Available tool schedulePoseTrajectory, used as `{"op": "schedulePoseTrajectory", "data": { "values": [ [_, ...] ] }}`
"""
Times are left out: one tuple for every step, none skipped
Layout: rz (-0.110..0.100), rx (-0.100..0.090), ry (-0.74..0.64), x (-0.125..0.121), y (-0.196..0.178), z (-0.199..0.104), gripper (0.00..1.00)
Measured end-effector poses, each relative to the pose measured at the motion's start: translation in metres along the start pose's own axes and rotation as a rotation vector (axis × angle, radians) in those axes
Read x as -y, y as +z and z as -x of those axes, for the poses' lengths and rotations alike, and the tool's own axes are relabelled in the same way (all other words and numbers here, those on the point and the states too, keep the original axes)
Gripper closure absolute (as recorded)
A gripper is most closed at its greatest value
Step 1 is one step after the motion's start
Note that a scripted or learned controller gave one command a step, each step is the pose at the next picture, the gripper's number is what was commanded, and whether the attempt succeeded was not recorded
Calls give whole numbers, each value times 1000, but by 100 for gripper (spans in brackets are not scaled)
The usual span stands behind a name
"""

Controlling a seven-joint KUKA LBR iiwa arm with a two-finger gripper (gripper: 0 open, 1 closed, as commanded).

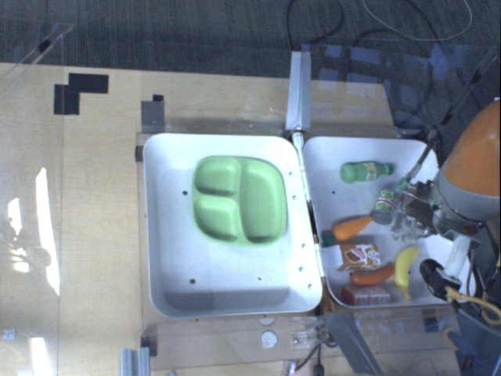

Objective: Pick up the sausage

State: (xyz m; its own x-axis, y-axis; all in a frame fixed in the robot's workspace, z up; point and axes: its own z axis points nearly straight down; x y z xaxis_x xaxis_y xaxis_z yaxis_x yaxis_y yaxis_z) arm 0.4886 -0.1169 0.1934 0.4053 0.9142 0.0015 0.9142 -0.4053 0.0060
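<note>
Two bins: green tray (pixel 239 199) left, sausage (pixel 373 276) among food right.

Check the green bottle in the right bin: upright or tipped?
Tipped. The green bottle lies on its side on the right bin's floor, cap toward the view's right, near the far wall.

My two-finger gripper (pixel 409 210) hangs over the right white bin (pixel 329 157), whose lower half is crowded. The reddish-brown sausage (pixel 371 276) lies hemmed in: a printed snack packet (pixel 360 254) just above, a yellow banana (pixel 404 267) at its right end, a red box (pixel 366 294) just below. An orange carrot (pixel 353 227) lies farther up. Open floor lies between the carrot and the green plastic bottle (pixel 365 171).
</note>
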Motion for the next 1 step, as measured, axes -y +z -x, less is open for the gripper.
{"op": "schedulePoseTrajectory", "data": {
  "values": [
    [-4, 1, 187, -20, 32, 48, 100]
  ]
}}
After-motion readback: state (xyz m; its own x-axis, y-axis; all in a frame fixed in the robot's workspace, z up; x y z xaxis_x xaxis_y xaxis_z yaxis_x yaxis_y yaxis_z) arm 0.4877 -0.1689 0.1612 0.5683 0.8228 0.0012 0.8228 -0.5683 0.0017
